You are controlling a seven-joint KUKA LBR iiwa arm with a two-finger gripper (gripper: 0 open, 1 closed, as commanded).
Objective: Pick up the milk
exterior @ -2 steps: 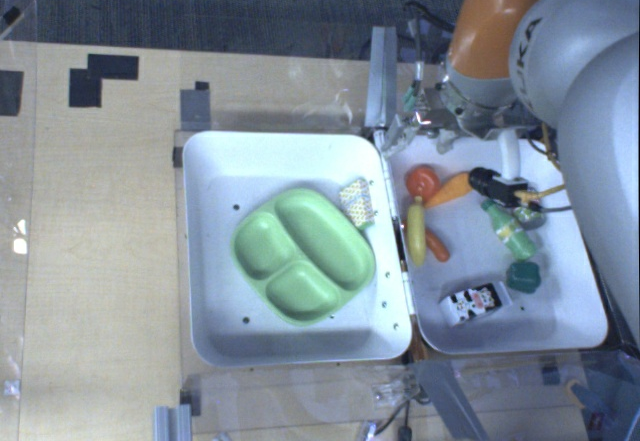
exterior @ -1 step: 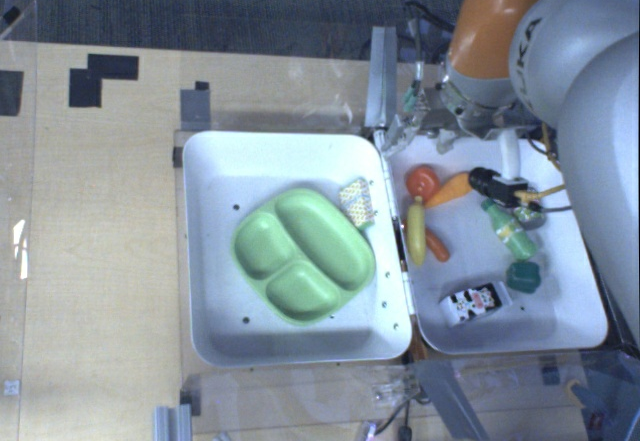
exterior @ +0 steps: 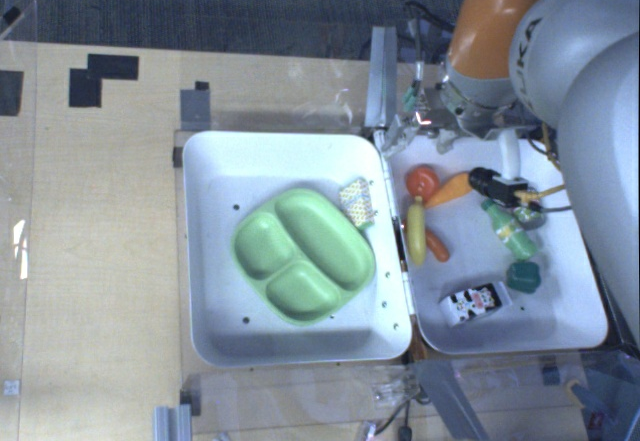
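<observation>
Currently the milk (exterior: 474, 303) lies on its side in the right bin (exterior: 590, 324); the gripper (exterior: 428, 122) hangs over that bin's far-left corner, finger state indeterminate.

Pale wood worktop (exterior: 110, 229), black squares (exterior: 100, 79) at far left. Two white bins sit on it, touching side by side: left bin (exterior: 215, 329) and right bin (exterior: 570, 324). Grey bracket (exterior: 196, 107) just behind left bin.
</observation>
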